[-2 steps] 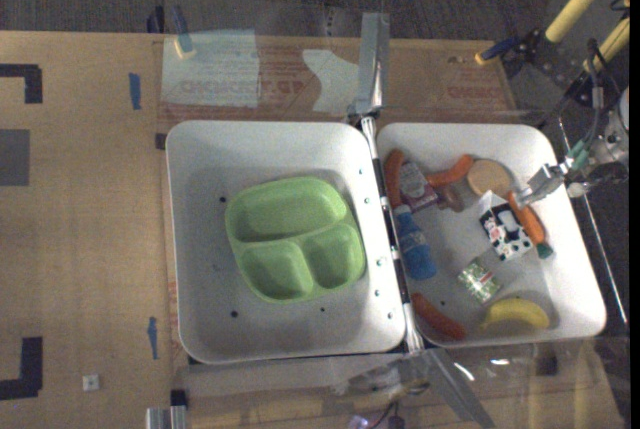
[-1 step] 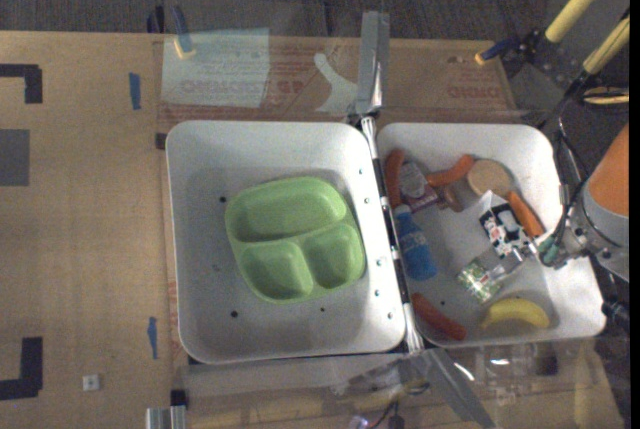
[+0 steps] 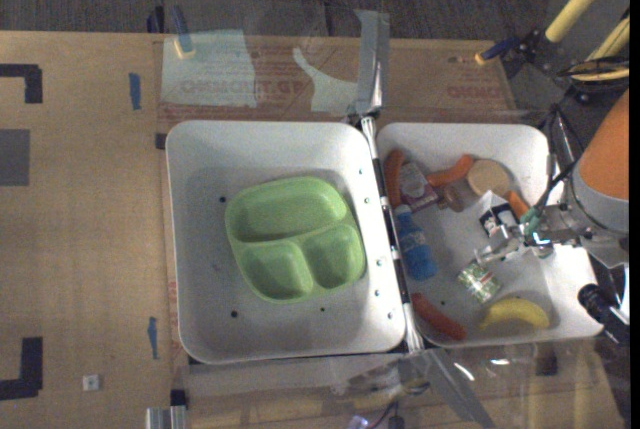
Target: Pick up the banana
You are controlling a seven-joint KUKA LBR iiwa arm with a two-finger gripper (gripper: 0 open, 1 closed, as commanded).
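The yellow banana (image 3: 516, 313) lies in the right bin (image 3: 440, 139), near its front right corner. My gripper (image 3: 505, 244) hangs over the middle right of that bin, behind the banana and apart from it. Its metal fingers point left, toward a small green-patterned packet (image 3: 478, 281).
The right bin also holds two red sausages (image 3: 438, 316) (image 3: 395, 173), a blue bottle (image 3: 414, 247), an orange carrot-like piece (image 3: 452, 171) and a tan round item (image 3: 489, 178). A green divided tray (image 3: 295, 237) sits in the left bin (image 3: 200, 317).
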